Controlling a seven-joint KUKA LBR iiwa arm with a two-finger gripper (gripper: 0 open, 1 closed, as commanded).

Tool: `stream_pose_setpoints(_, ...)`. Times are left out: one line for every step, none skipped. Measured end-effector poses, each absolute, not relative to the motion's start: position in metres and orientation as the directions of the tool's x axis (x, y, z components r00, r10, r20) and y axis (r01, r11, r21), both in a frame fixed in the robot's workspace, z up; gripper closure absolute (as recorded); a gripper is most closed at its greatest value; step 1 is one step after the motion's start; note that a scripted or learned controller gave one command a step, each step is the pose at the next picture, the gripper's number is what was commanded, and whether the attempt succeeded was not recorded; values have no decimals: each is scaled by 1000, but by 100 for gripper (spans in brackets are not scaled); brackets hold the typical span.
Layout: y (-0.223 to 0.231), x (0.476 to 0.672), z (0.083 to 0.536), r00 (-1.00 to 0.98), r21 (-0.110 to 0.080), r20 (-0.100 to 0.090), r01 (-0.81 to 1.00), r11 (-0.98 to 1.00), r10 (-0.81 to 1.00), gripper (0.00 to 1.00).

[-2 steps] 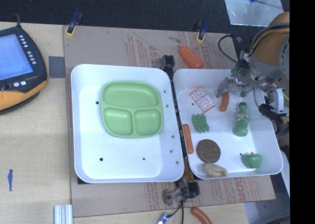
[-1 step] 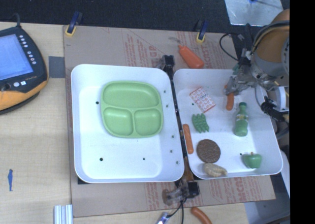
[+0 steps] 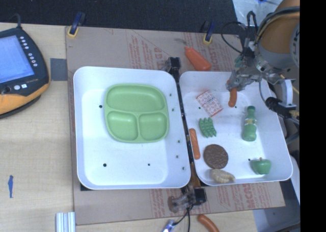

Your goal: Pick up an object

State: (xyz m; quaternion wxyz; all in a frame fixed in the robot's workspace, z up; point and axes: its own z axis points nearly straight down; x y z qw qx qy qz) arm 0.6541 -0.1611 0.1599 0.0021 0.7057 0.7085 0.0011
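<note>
my gripper (image 3: 239, 84) hangs over the far end of the right bin (image 3: 285, 144), and a small orange sausage (image 3: 233, 98) sits just under it, upright, its top right at my fingertips. it looks pinched there, though i can't be sure the fingers are truly on either side of it. that sausage is the thing i'm after.

the risk, as i judge it: i seem to have only the very tip, so it could swing or slip free as i lift and drop back among the red-checked packet (image 3: 209, 103), the green bottle (image 3: 249, 123) and the rest. a bump on the bin's far wall could also knock it loose.

the packet's print is too small to read; faint red lettering on the cardboard (image 3: 127, 42) under the bins is also illegible.
</note>
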Motion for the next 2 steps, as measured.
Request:
stream_pose_setpoints(-89,657,192,-4,4,-1,1000,4,1000,100)
stream_pose_setpoints(-49,599,200,-6,-5,-1,1000,6,1000,100)
